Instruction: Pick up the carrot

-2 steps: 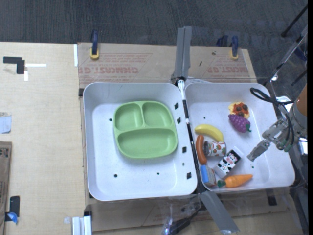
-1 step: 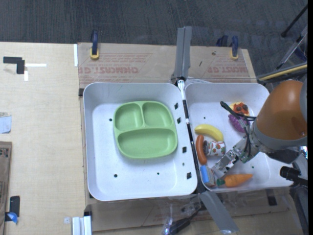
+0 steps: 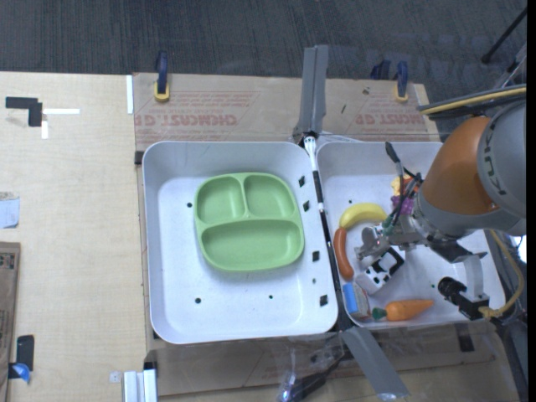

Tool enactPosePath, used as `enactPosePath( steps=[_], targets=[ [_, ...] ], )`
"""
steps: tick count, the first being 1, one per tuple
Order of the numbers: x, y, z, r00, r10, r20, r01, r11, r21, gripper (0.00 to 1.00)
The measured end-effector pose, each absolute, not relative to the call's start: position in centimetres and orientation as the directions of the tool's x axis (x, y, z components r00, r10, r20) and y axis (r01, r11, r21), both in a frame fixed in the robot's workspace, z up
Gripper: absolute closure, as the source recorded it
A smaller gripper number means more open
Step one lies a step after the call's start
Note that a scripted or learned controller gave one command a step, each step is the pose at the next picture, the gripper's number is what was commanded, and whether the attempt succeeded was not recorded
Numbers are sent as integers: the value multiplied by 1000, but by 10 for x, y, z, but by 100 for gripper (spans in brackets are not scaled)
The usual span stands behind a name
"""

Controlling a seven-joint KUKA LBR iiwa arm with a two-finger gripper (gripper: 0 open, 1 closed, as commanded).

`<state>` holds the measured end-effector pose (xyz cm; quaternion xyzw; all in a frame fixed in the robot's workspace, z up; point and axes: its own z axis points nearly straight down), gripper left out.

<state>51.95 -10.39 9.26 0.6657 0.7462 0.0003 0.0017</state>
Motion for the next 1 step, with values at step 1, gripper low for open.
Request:
enactPosePath(
  steps=[1],
  targets=[
    [525, -78, 191, -14, 1000, -2, 1000, 14, -2, 0]
  ],
)
